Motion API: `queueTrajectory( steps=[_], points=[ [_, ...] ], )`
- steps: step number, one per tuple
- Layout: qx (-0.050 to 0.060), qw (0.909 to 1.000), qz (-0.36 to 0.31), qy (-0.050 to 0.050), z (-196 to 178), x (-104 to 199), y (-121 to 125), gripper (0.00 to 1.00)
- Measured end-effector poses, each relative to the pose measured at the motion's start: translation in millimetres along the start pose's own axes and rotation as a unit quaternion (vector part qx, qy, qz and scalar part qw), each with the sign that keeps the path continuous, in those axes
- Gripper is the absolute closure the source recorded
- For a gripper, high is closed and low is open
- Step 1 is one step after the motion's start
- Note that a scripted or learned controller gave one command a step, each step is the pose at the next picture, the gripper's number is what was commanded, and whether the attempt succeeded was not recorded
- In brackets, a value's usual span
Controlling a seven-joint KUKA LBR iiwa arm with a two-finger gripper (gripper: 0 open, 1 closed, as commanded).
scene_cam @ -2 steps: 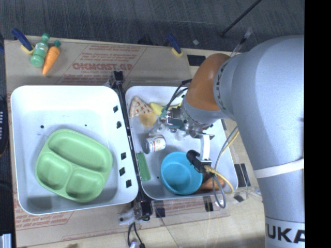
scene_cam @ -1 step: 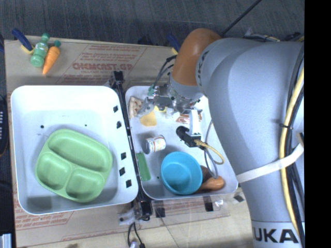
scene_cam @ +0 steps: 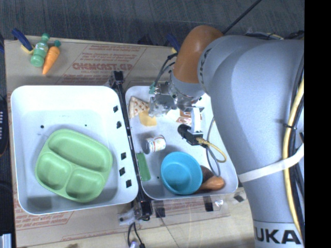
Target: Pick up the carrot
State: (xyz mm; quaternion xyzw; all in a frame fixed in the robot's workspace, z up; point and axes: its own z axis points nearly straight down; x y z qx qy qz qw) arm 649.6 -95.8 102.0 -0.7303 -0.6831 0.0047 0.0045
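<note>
Gripper (scene_cam: 159, 105) is low over the right bin (scene_cam: 220, 161), fingers hidden, can't tell their state. Carrot (scene_cam: 50, 60) lies outside, beyond the left bin (scene_cam: 20, 138) — probably grabs the pizza slice (scene_cam: 137, 107) instead.

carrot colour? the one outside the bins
Orange with a green top, on the carrot lying on the cardboard past the left bin, camera view.

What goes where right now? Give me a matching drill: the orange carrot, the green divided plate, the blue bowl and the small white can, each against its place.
Things:
1. orange carrot
2. green divided plate
3. blue bowl
4. small white can

Places:
A. right bin, near corner
B. cardboard outside the bins, far left
C. left bin
D. middle of the right bin, on its side

Pairs: 1-B, 2-C, 3-A, 4-D
</note>
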Motion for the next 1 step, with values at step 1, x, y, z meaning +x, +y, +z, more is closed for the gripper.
queueTrajectory(
  steps=[1],
  points=[
    [0.000,1.0000,0.000,0.000,0.2,0.1,-0.1,0.00]
  ],
)
